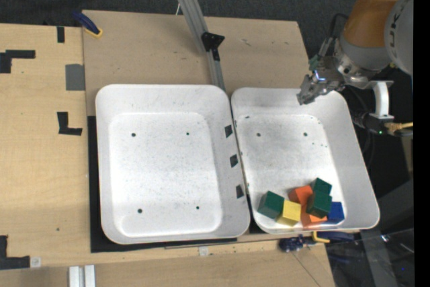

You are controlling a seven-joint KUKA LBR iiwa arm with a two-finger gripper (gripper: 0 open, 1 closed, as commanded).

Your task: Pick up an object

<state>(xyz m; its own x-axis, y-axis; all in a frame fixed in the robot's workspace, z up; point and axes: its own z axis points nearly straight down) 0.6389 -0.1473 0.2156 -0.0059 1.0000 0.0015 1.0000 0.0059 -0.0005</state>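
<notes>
Several small blocks lie heaped in the near right corner of the right bin (336, 124): a green block (271, 203), a yellow block (291, 212), an orange block (302, 194), a dark green block (322, 195) and a blue block (335, 212). My gripper (310, 91) hangs over the far right rim of that bin, well away from the heap. Nothing shows between its fingers.
The left bin (161, 165) sits beside the right one on the wooden bench. A slanted metal pole (195, 10) with a black clamp runs down to the gap between the bins at the back. Black tape marks lie on the bench at left.
</notes>
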